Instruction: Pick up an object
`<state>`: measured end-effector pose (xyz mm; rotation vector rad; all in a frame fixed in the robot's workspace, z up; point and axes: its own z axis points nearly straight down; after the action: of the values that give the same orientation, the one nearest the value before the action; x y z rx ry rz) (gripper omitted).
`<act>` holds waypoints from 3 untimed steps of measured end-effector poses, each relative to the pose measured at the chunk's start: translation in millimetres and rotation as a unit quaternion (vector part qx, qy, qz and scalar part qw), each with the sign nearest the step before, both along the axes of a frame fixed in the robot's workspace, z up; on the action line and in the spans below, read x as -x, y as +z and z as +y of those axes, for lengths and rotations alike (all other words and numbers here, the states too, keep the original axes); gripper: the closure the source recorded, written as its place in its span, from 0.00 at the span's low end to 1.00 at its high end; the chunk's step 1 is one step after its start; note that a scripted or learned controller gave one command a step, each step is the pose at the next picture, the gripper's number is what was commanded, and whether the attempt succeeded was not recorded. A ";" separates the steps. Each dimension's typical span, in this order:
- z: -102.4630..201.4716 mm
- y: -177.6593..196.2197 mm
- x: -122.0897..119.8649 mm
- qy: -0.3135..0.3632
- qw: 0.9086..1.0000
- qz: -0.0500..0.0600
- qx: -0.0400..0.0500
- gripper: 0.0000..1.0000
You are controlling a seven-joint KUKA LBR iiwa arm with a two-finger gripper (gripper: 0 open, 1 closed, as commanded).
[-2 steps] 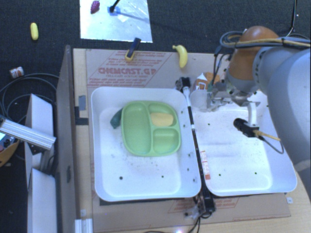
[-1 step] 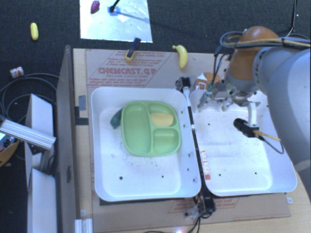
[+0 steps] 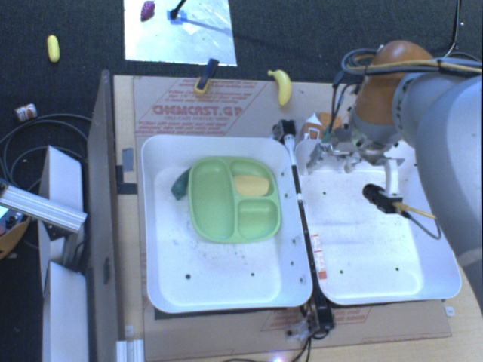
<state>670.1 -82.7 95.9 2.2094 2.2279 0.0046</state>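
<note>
A work surface on a dark floor

The floor is dark and looks like carpet. A shiny square sheet lies on it at the top, with a small purple thing on it. A little yellow toy lies on the floor at the left, and a small can lies lower down near black cables. The surface is light wood with a brown cardboard sheet on top that has red letters. A yellow banana rests on the cardboard near its far edge. White boxes and a silver bar stand at the left.
</note>
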 end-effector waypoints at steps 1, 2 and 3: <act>-31.0 -11.0 6.4 -0.005 1.000 0.002 0.000 0.00; 0.9 -10.7 0.5 -0.001 1.000 0.001 0.000 0.00; -10.3 -10.5 0.9 -0.004 1.000 0.001 0.000 0.00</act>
<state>669.2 -93.0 85.4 2.2184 2.2198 0.0031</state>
